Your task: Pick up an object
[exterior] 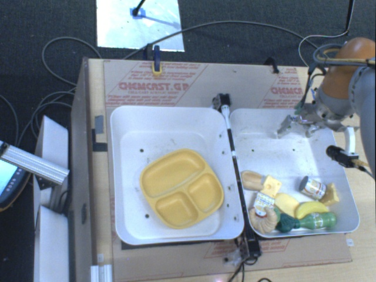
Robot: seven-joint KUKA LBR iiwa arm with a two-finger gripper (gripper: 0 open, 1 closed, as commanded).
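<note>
1. Gripper (298, 124) sits over the far right part of the right bin (294, 151), near its back wall; fingers spread apart, nothing between them.
2. Arm (346, 81) comes in from the right edge w/ orange band on top, grey body below; a black piece sticks out just beside the bin's right rim.
3. Bin floor directly under the gripper is bare white; objs all lie well apart from it, at the near end of that bin.
4. Near-end cluster: wood-coloured block (251, 180) at left w/ yellow wedge (271, 187) touching it, small can (312, 187) at right, banana (311, 208) below the can, green bottle (314, 220) along the near rim.
5. Also in cluster: round tan item (264, 219) at near-left corner, dark green piece (286, 222) between it and the bottle. Exact ids of small bits: can't tell.
6. Left bin (135, 134) holds a yellow divided tray (181, 187), three compartments, set at an angle.
7. Black divider w/ clamp (222, 103) runs between the two bins; cardboard (176, 81) under both.
</note>
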